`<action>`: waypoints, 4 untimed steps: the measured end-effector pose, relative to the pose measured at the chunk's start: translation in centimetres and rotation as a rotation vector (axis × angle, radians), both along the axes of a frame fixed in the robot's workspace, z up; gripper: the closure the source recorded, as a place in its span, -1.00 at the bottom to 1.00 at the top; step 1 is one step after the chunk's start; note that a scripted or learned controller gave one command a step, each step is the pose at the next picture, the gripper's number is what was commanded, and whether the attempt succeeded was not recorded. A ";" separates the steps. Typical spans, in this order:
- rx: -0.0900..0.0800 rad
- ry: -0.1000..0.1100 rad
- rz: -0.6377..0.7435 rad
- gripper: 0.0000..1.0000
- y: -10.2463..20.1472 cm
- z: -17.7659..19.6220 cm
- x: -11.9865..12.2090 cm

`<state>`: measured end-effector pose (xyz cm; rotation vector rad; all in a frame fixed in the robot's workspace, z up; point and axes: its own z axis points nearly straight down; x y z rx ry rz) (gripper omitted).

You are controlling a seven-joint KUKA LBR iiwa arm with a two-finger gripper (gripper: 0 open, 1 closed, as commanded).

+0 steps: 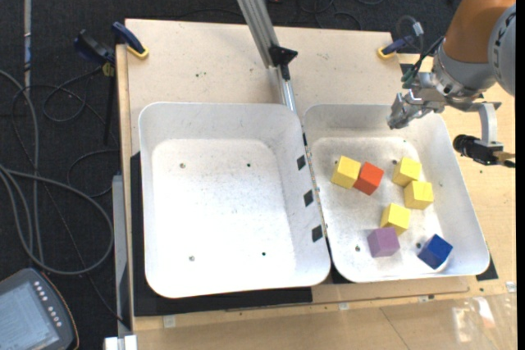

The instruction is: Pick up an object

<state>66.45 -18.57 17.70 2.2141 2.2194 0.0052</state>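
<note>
The right bin (344, 123) holds several small cubes. A yellow cube (346, 171) touches an orange-red cube (369, 178) near the bin's middle. Two more yellow cubes (407, 170) (419, 194) lie to their right, and a third (395, 216) sits lower. A purple cube (383, 242) and a blue cube (435, 251) rest near the front wall. My gripper (399, 114) hangs above the bin's far right corner, apart from every cube, with nothing visible between its fingers.
The left bin (148, 176) lies beside the right one, its white floor speckled. A slanted metal pole (250, 0) crosses the bench's back. Clamps (130, 41) (395, 47) grip the bench's far corners. A black fitting (480, 148) juts over the right bin's right rim.
</note>
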 end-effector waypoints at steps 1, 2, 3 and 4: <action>0.000 0.001 0.000 1.00 0.0 3.1 0.1; 0.003 0.006 0.004 1.00 4.3 4.4 -1.6; 0.004 0.008 0.004 1.00 8.4 4.4 -3.2; 0.004 0.010 0.005 1.00 13.1 3.7 -5.1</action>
